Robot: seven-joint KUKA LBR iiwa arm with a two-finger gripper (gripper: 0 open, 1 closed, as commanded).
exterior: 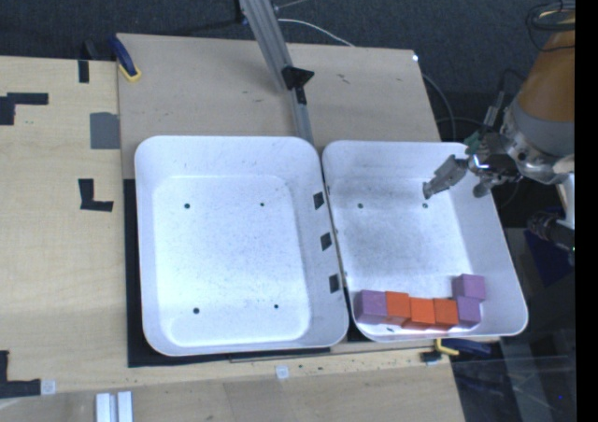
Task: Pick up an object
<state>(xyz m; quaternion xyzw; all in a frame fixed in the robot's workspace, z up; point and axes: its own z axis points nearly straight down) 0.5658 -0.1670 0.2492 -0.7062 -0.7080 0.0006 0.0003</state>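
Blocks: a row [422, 308] of small blocks lies along the near wall of the right bin, toward its near right corner.
Colours: a purple block [373, 303] at the left end, two orange blocks [411, 308] in the middle, and two purple ones [469, 297] at the right end, one just behind the other.
Contact: the blocks sit touching each other in a line; none is lifted.
Right bin: my white bin [402, 224], speckled floor, blocks only at its near edge.
Gripper: my gripper [458, 177] hovers over the far right part of the right bin, well apart from the blocks; its two fingers stand apart with nothing between them.
Arm: my arm [547, 112] comes in over the bin's right rim.
Left bin: white bin [229, 243] beside the right one, rims touching.
Surface: wooden surface [56, 149] with black tape marks on its left part.
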